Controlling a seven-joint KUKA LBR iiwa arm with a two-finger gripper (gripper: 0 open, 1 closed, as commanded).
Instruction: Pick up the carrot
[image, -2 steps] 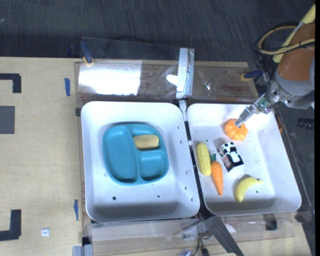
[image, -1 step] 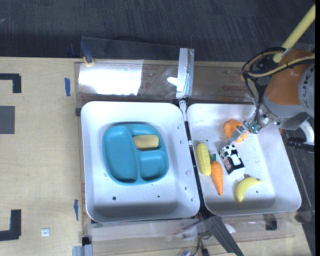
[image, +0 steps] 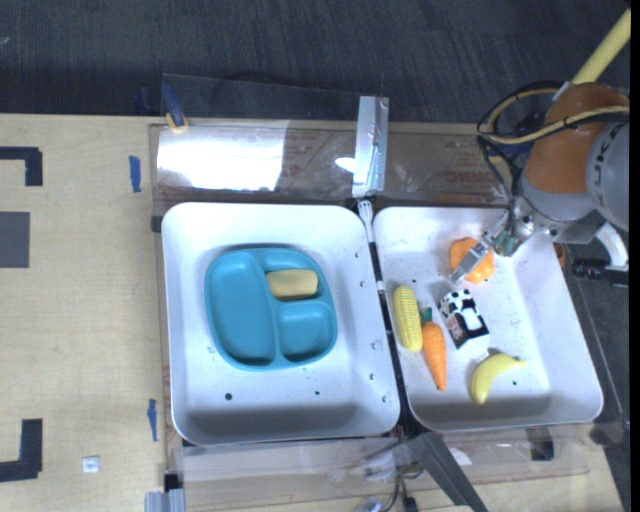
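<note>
Right bin (image: 575, 385): carrot (image: 434, 354) lying between corn cob (image: 407, 317) and banana (image: 492, 374). Gripper (image: 470, 262) poised at an orange fruit (image: 472, 257) farther back; how far open it is, and whether it holds anything, cannot be told.

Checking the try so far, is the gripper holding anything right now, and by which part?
It cannot be told. The gripper sits over an orange piece at the right bin's back. The carrot lies free beside the corn.
</note>
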